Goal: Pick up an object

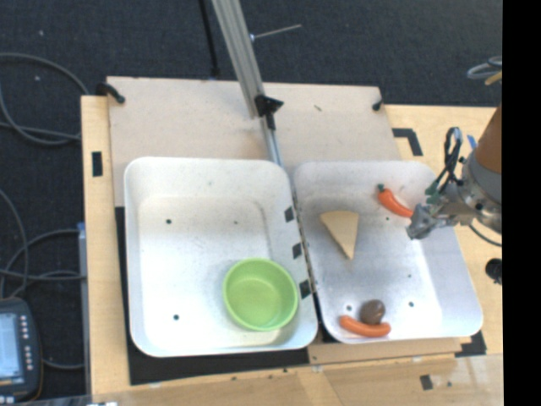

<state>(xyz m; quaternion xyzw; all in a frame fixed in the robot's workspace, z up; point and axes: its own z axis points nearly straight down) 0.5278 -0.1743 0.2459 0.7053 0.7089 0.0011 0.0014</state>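
Observation:
In the right bin (439, 286) lie a tan wedge of cheese (341, 230), an orange carrot (393, 201) near the far right side, a brown round object (372, 311) and an orange sausage-like piece (365, 328) at the near edge. A green bowl (259, 293) stands in the left bin (169, 227) at its near right corner. My gripper (420, 223) hangs over the right bin's right side, just right of and below the carrot, with nothing seen held.
A slanted aluminium post (241, 45) rises from the board behind the bins. Cables (452, 146) loop by the arm at the right. A small screen device (17, 345) sits off the bench at lower left.

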